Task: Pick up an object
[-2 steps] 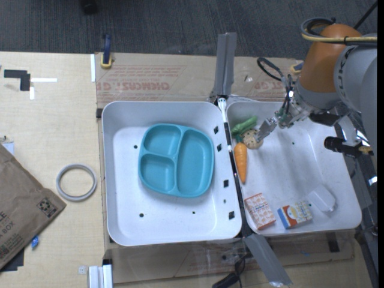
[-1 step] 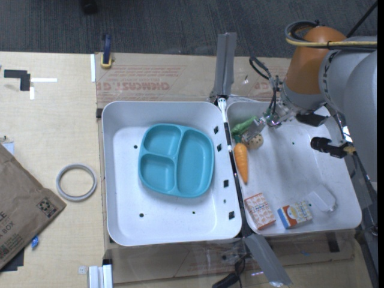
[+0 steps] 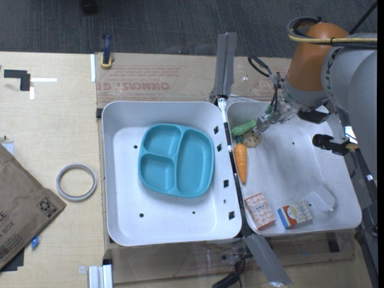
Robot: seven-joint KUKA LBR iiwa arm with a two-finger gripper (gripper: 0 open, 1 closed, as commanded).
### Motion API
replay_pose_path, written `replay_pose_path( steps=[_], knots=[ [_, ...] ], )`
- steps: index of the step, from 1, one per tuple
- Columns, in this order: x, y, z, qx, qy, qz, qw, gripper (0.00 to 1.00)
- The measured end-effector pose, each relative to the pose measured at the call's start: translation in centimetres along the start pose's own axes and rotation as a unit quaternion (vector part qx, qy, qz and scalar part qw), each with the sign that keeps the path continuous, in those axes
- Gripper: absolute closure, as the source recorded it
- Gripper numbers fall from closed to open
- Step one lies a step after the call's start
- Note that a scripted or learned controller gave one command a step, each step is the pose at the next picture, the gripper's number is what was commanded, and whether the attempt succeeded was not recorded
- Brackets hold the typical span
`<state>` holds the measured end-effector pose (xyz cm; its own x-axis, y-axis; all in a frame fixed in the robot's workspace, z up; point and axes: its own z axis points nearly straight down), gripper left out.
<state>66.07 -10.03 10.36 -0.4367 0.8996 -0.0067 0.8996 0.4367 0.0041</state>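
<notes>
Working the gripper (image 3: 264, 122) low in the right bin's (image 3: 336, 221) far-left corner, I cannot tell its opening, so I want it centred over the green object (image 3: 242, 128) beside the carrot (image 3: 240, 161) before closing.

A tape roll (image 3: 76, 181) lies beside a cardboard box (image 3: 21, 206).

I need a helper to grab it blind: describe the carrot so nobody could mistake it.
Start at the right-hand white bin. Along its left wall, beside the divider between the two bins, lies the carrot, pointing toward the near edge. It is the one long, tapering orange thing there; the green item above it is leafy, and the small boxes below are rectangular.
</notes>
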Motion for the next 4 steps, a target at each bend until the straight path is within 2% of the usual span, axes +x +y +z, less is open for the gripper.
replay_pose_path(
  steps=[1, 2, 3, 4],
  knots=[
    [3.6, 1.7, -8.9, 0.001, 0.002, 0.028, 0.9996, 1.0],
    [3.6, 1.7, -8.9, 0.002, 0.002, 0.028, 0.9996, 0.0],
    [1.0, -2.3, -3.8, 0.002, 0.003, 0.026, 0.9997, 0.0],
    [-0.1, -0.2, 1.0, 0.001, 0.001, -0.04, 0.9992, 0.0]
  ],
)
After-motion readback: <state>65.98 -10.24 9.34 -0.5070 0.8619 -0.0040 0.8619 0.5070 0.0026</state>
